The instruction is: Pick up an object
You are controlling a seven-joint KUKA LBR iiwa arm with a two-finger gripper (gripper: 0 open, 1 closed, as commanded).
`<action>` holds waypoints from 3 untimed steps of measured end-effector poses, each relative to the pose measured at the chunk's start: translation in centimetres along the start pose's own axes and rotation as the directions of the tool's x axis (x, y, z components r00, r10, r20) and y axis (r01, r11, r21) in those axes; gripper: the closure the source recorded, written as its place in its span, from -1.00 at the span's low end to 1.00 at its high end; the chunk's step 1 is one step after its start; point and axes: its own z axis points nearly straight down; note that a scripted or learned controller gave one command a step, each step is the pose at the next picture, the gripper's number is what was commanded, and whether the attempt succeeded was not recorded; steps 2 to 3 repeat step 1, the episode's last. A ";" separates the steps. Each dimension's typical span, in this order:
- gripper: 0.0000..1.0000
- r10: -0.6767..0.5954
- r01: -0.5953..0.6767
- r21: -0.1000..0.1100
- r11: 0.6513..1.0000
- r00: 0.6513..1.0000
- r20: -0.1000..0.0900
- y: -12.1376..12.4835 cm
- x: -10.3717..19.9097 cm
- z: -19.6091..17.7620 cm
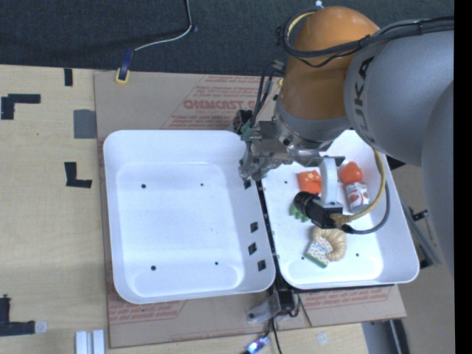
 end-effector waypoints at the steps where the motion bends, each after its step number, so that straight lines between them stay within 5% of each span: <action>1: 1.00 0.009 -0.009 0.011 1.000 1.000 0.004 -4.7 -2.9 2.0; 3: 1.00 0.009 -0.009 0.011 1.000 1.000 0.004 -4.7 -2.9 2.0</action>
